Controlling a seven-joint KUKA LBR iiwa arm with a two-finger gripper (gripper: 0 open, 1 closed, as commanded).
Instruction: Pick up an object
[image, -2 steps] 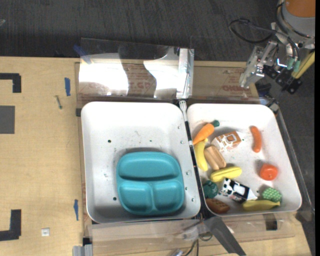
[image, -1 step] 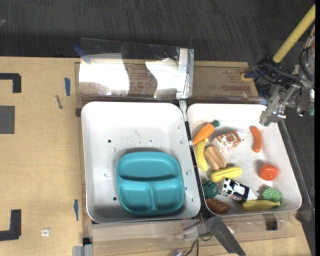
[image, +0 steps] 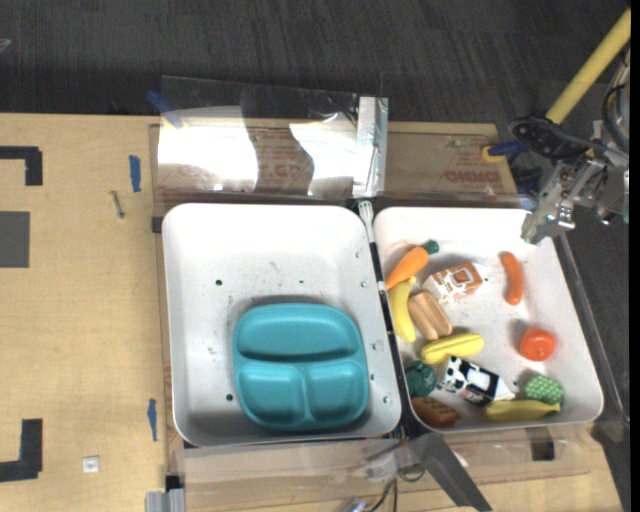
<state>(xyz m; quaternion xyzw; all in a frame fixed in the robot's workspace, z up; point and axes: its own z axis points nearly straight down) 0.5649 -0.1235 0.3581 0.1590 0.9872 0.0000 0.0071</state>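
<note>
Grey metal fingers (image: 540, 228), black cabling

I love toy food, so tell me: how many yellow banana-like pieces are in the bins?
3, all in the right bin: one banana along its left wall below the carrot, one mid-bin, one at the near edge. Others could lie hidden beneath the pile.

Toy foods lie loose in the right bin (image: 580, 300): carrot (image: 407, 265), bananas (image: 401, 312), sausage (image: 512, 277), tomato (image: 537, 344), toy cow (image: 470, 379).
</note>
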